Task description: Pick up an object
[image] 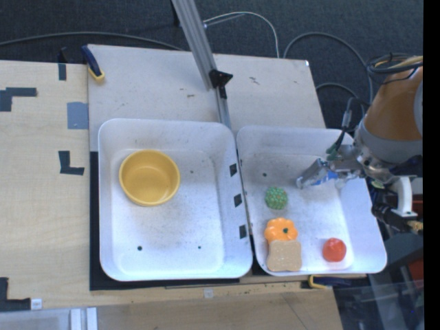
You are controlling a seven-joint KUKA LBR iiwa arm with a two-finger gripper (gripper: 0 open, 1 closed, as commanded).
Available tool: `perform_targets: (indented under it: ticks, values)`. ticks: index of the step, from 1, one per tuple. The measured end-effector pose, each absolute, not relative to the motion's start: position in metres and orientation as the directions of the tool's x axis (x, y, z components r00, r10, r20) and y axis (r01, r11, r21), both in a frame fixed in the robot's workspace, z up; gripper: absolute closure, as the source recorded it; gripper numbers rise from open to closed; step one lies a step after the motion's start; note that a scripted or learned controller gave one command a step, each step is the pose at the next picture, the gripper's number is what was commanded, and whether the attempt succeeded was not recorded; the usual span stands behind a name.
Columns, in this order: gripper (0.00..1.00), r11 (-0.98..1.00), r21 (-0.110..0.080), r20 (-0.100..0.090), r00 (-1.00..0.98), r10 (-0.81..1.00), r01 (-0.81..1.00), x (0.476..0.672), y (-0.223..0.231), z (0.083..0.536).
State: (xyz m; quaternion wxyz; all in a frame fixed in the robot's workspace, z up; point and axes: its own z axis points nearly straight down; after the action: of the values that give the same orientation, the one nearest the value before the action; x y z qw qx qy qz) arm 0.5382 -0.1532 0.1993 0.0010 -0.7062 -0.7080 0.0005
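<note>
End effector point(307, 179) sits low over the right bin point(357, 205), in its upper middle, arm point(392, 119) entering from the right. Whether it is released or clenched: cannot tell at this resolution; nothing visible in its grasp.

Green ball point(276, 198): just below-left of the end effector, near but apart, on the bin floor.
Orange pumpkin point(280, 229): further below, past the ball, touching the bread slice point(284, 256) at the bin's near edge.
Red tomato point(334, 249): below and slightly right of the end effector, well apart, near the bin's near-right corner.
Yellow bowl point(149, 177): far left of the end effector, upright in the left bin point(172, 246).

Both bins rest side by side on the worktop point(151, 81).
</note>
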Motion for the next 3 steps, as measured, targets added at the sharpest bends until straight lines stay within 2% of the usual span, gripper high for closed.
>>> perform_targets:
  ticks: [1,2,3]
  values:
    - [0.0,0.002,-0.002,0.0,-0.002,1.0,1.0,0.538,-0.153,0.199]
    - [0.0,0.001,-0.007,0.0,-0.001,1.0,1.0,0.545,-0.158,0.147]
    - [0.0,0.0,0.005,0.0,0.0,1.0,1.0,0.548,-0.16,0.103]
